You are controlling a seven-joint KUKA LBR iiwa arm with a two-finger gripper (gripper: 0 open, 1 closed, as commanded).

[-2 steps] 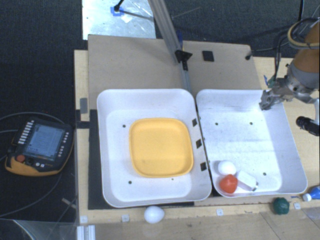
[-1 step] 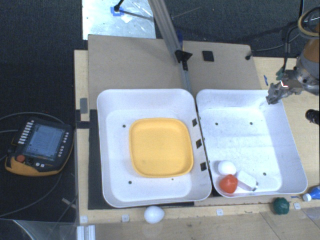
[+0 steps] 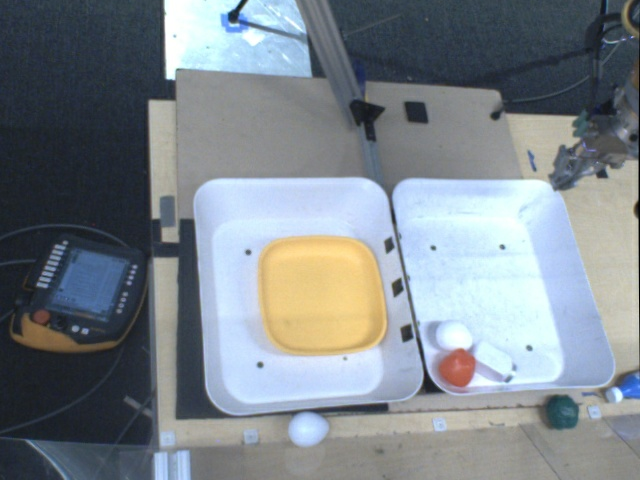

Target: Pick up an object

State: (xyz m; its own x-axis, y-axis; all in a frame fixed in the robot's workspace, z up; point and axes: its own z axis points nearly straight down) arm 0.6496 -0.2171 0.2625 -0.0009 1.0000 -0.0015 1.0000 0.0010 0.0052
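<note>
While the pincer (image 3: 572,165) hangs at the far right of the scene, just outside the top right corner of the right bin (image 3: 500,228), it has nothing between its tips, and whether it stands wide or narrow cannot be made out at this size. It sits well apart from everything that could be picked up.

Those things lie bunched in the near left corner of the right bin: a white ball (image 3: 453,335), a red ball (image 3: 458,368) touching it on the near side, and a small white block (image 3: 493,362) just beside the red ball on the right, tilted against the bin's sloping wall.

A yellow plate (image 3: 323,294) with rounded corners rests flat in the middle of the left bin (image 3: 225,268). On the tabletop (image 3: 500,438), outside the bins, a white egg-shaped thing (image 3: 308,429) lies just in front of the left bin, and a dark green ball (image 3: 561,412) lies near the front right corner of the right bin. A handheld control pad (image 3: 80,294) with a screen rests on the dark floor to the left.
</note>
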